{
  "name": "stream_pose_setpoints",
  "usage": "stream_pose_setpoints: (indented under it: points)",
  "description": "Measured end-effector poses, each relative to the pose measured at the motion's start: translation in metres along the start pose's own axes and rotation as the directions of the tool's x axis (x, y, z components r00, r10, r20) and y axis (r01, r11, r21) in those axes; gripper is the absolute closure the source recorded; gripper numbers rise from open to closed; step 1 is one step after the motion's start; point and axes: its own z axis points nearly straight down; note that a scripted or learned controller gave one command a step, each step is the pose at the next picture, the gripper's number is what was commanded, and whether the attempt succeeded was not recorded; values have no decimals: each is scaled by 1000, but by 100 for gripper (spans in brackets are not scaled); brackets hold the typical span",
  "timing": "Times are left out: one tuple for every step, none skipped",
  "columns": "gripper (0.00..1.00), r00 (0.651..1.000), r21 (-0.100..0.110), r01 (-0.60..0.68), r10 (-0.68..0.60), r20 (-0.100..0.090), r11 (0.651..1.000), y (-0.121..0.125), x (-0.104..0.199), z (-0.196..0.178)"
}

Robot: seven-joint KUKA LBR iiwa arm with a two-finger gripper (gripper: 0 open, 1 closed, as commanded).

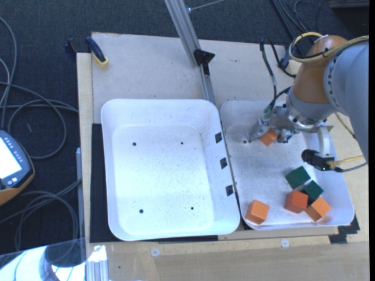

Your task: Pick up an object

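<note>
One camera, set high above the bench

Both shallow white plastic bins (117, 157) are seen from above at a slant, from fairly far, with the grey arm (345, 81) at the right.

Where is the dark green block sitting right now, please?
The dark green block lies in the right bin, toward its near right corner, just above the red block and below the gripper.
</note>
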Motion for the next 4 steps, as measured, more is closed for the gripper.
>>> stream_pose_setpoints:
  points:
    - [100,1000,1,0,0,0,1000,0,0,-11]
    - [0,1000,2,0,0,0,1000,-1,0,-11]
    - [100,1000,0,1,-1,1,1000,0,1,-22]
    - [0,1000,1,1,-1,1,1000,0,1,-22]
